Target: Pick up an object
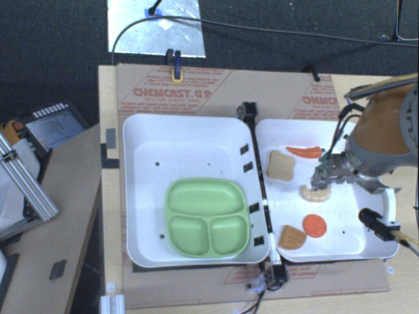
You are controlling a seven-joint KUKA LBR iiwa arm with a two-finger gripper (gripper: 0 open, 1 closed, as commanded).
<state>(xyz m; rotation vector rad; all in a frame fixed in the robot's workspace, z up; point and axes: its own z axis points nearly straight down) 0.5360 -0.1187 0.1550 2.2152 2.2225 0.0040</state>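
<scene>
The right bin (340, 247) holds several toy foods. A tan bread slice (281, 165) lies near its left wall, with a red-orange chili (305, 152) just behind it. A pale banana-like piece (314, 193) sits mid-bin. At the front are a round orange-red slice (315, 226) and a brown cracker-like piece (292, 238). My gripper (322, 178) comes in from the right and hangs right over the pale piece, its tip at or touching that piece's top edge.
The left bin (141, 175) contains a green three-compartment plate (206, 216). A black divider strip (257, 182) runs between the bins. The arm's grey body and orange band (386, 133) cover the right bin's far right side. Cardboard lies under both bins.
</scene>
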